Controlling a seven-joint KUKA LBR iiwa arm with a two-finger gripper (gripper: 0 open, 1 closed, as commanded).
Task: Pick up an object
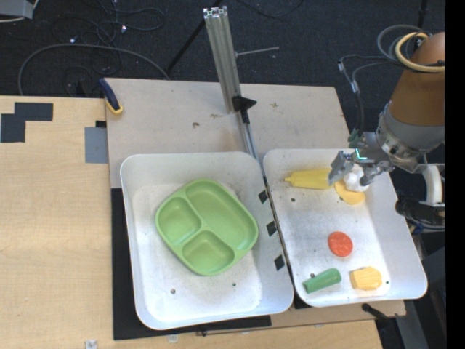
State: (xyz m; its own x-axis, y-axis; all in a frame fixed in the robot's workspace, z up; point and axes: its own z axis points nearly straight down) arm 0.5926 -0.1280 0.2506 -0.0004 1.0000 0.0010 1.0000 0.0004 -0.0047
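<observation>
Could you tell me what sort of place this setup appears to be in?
Most likely a robotics lab: a grey arm reaches over two white bins on a bench, with loose cables on the dark floor and toy food like a yellow piece.

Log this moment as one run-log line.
gripper: over right bin, at yellow pieces | red ball: loose | green tray: left bin

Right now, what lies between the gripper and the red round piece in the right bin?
Camera view: a yellow rounded piece sits just below the gripper; from there to the red round piece is bare floor of the right bin.
</observation>
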